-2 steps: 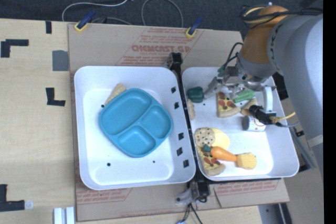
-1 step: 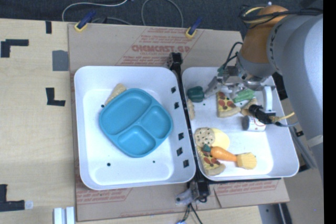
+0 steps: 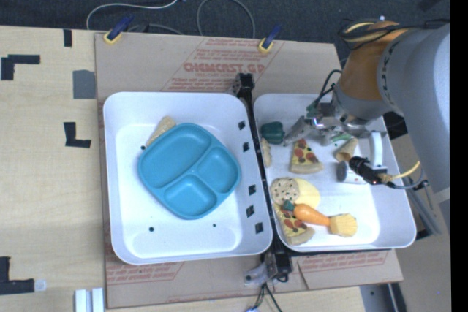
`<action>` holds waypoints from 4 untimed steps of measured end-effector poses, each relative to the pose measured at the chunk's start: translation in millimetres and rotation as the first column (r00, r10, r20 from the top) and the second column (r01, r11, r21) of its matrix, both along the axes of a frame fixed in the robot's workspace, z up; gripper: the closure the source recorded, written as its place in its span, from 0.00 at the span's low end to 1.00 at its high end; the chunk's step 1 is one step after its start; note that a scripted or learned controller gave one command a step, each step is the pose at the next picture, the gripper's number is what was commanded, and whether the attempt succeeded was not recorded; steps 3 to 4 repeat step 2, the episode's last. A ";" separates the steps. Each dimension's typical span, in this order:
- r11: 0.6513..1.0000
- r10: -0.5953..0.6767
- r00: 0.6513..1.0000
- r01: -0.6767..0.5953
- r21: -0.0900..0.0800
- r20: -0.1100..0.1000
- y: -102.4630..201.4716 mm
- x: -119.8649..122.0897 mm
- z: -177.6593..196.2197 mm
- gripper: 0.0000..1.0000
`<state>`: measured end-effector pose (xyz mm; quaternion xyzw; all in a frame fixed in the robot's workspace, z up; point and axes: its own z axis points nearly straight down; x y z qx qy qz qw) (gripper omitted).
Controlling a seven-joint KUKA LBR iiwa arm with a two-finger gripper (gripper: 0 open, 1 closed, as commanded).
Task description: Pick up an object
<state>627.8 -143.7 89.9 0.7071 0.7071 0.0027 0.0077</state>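
From the camera view we see 2 white bins side by side on the surface (image 3: 51,179), the left bin (image 3: 124,230) and the right bin (image 3: 391,219). The left bin carries a blue divided plate (image 3: 190,169) lying flat near its middle, with a tan piece (image 3: 161,129) tucked under the plate's 11 o'clock edge. The arm (image 3: 398,69) enters from 3 o'clock and hangs over the right bin's 12 o'clock part. The claw (image 3: 322,124) sits low there, but we cannot tell how far it is open, and we see nothing gripped in it. Just beside it at 7 o'clock lies a pizza slice (image 3: 305,157). A dark green piece (image 3: 273,132) rests toward 9 o'clock of the claw, near the bin's left wall. At the bin's 6 o'clock part we find a cookie (image 3: 285,191), a carrot (image 3: 316,215) and a pale yellow chunk (image 3: 344,225), close together.
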 end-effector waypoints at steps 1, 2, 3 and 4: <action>1.000 0.001 1.000 -0.001 0.002 -0.009 41.2 -32.0 -2.8 0.00; 1.000 0.001 1.000 -0.001 0.004 -0.009 40.8 -31.0 6.9 1.00; 1.000 0.001 1.000 -0.001 0.004 -0.009 40.8 -31.0 6.9 1.00; 1.000 0.001 1.000 -0.001 0.004 -0.009 40.8 -31.0 6.9 1.00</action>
